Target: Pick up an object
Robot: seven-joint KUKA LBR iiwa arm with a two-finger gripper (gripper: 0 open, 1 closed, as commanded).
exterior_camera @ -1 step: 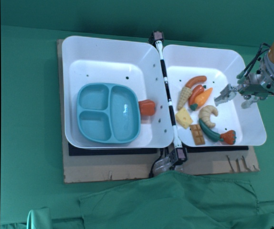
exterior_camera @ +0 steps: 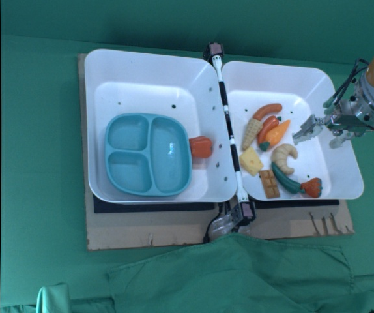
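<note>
while the pincer [exterior_camera: 322,130] hangs over the right side of the right bin [exterior_camera: 343,175], nothing lies between its fingers; they look spread somewhat apart, one tip reaching left toward the toy food, the other nearer the bin's right wall; it holds nothing, so the pick is not yet made.

any of the small pieces would serve as the task's object, and they crowd the middle of the right bin: a sausage [exterior_camera: 267,111] at the top; a red pepper [exterior_camera: 268,130] and a carrot [exterior_camera: 275,134] just below, touching each other; a corn cob [exterior_camera: 251,133] to their left; a yellow cheese wedge [exterior_camera: 251,162]; a pale croissant [exterior_camera: 284,154]; a green cucumber [exterior_camera: 285,178]; a brown waffle [exterior_camera: 269,184]; a strawberry [exterior_camera: 313,188] near the front wall; in the left bin a teal divided plate [exterior_camera: 148,154] sits with an orange block [exterior_camera: 201,147] touching its right rim.

these look like hollow plastic toys, so i judge them light, stiff and rather slick; rounded ones may squirt out of a pinch; the croissant lies nearest the pincer and a little apart from its neighbours; taking it across the narrow middle of its curve seems safest, since the carrot and pepper sit too tightly together for a clean grip.
</note>
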